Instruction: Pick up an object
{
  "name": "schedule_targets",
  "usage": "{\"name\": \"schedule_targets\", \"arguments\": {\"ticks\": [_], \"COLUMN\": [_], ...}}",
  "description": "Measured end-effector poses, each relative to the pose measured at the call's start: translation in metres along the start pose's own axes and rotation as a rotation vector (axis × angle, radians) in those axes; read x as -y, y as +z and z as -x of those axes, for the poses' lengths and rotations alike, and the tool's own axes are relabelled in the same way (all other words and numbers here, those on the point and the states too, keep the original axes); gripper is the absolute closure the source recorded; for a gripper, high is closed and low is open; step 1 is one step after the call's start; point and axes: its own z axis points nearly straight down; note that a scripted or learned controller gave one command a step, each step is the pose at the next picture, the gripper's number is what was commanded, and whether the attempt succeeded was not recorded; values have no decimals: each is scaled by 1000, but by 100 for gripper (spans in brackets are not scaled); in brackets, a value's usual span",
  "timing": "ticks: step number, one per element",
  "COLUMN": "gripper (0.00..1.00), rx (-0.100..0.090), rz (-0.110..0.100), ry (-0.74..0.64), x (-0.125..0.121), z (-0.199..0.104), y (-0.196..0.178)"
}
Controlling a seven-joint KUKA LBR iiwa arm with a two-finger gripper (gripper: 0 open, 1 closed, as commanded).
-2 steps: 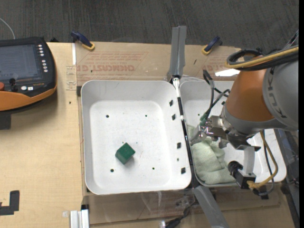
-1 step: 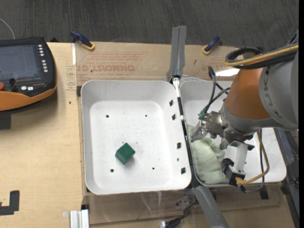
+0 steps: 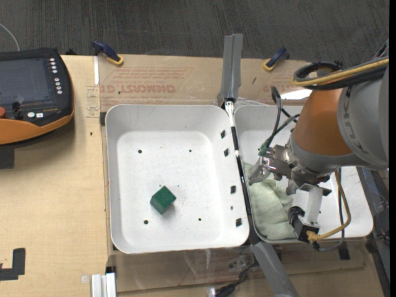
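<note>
A small green cube [image 3: 163, 200] lies in the left white bin [image 3: 124, 129], toward its front. A crumpled pale green cloth [image 3: 267, 206] lies along the left side of the right white bin [image 3: 362, 224]. The grey arm with its orange band [image 3: 318, 125] reaches in from the right and leans over the right bin. My gripper [image 3: 265, 167] hangs low at the upper edge of the cloth, close to the wall between the bins. The arm's wrist hides part of the cloth and the bin floor.
A teach pendant [image 3: 31, 98] rests on the bench at far left. Two clamps [image 3: 108, 53] [image 3: 275, 57] hold the cardboard at the back. A grey post [image 3: 232, 64] rises behind the bins' shared wall. Cables [image 3: 340, 212] loop off the wrist.
</note>
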Motion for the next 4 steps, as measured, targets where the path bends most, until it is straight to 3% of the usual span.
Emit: {"name": "schedule_targets", "arguments": {"ticks": [1,2,3,4], "gripper": [0,0,0,100], "rx": [2,1,1,4], "rz": [-1,1,-1,-2], "ry": [356,132,-129,-130], "x": [-75,-77,-93,-93], "z": [0,5,-73,-72], "y": [-44,-85,-21,-29]}}
